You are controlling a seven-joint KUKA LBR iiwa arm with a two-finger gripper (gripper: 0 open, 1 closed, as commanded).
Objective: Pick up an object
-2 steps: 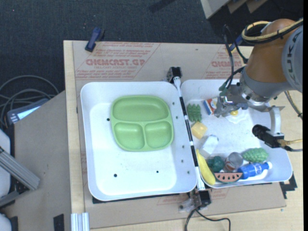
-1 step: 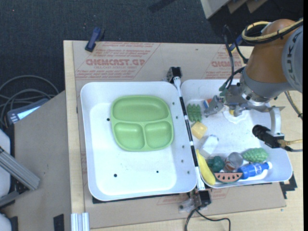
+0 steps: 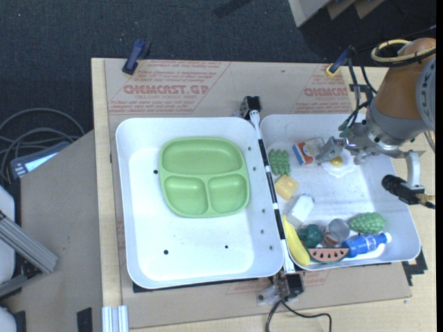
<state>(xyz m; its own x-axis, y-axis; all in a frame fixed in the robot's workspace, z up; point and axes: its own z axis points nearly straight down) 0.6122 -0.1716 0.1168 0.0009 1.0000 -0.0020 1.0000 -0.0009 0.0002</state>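
The right bin (image 3: 405, 213) holds the loose objects. My gripper (image 3: 340, 149) hangs low over its far part, on the grey arm with the orange band (image 3: 401, 88) coming in from the right. Directly under the gripper lies a small yellow piece on a white scrap (image 3: 338, 165). A red, white and blue packet (image 3: 302, 152) sits just left of the gripper. Whether the gripper touches either one I cannot tell.
Along the right bin's left side lie a green bumpy cluster (image 3: 279, 161), a yellow block (image 3: 285, 185) and a white piece (image 3: 302, 205). Its near edge holds a banana (image 3: 296, 244), watermelon slice (image 3: 325, 254), metal cup (image 3: 338, 228), blue bottle (image 3: 363, 244) and green bumpy fruit (image 3: 367, 222). A green divided plate (image 3: 205, 175) lies in the left bin (image 3: 138, 206).
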